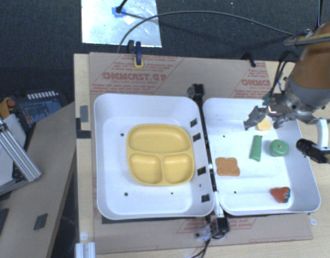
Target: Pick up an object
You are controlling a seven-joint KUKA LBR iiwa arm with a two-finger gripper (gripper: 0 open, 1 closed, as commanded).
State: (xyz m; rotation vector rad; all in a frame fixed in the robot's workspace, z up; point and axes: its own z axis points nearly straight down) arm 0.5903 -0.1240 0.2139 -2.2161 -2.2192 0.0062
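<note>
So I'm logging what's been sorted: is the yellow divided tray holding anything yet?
Empty. All three compartments of the yellow tray show bare, and the small items lie in the right bin.

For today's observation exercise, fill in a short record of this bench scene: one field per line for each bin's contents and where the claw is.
left bin: a yellow divided tray
right bin: a green bar, a round green piece, an orange flat piece, a red piece, a pale yellow piece
claw: over the far part of the right bin, at the pale yellow piece
claw holding something: cannot tell
</note>
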